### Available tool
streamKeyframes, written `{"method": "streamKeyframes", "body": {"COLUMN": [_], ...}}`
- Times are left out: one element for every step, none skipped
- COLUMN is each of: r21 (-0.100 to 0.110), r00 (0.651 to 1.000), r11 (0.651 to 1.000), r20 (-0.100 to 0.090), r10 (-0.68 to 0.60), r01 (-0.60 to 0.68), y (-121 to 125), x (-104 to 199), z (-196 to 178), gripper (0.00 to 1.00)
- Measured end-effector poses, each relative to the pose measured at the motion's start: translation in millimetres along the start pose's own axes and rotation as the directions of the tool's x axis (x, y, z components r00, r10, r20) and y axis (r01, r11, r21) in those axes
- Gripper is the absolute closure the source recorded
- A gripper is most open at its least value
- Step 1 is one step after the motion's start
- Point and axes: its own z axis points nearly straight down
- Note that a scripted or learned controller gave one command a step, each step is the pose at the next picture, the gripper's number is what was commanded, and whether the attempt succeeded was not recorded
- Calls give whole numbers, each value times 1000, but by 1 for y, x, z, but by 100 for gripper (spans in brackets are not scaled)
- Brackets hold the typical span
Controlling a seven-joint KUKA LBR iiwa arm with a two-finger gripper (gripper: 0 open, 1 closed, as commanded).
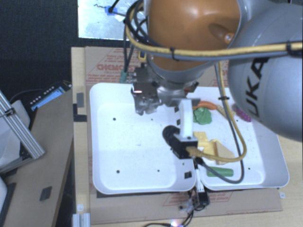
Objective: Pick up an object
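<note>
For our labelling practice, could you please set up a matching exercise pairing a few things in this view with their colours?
Things:
1. leafy item in the right bin
2. stick-shaped item near the right bin's front edge
3. flat wedge in the right bin
4. band above the wrist

Colours:
A. orange
B. pale yellow
C. bright green
D. dark green

Pairs: 1-C, 2-D, 3-B, 4-A

Arm above two white bins
</note>
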Motion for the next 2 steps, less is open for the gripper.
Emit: {"method": "streamKeyframes", "body": {"r21": [-13, -13], "r00": [1000, 1000], "r11": [1000, 1000], "r20": [-6, -6], "r10": [0, 0], "r01": [0, 0], "y": [2, 2], "x": [0, 0], "z": [-18, -21], "gripper": [100, 100]}}
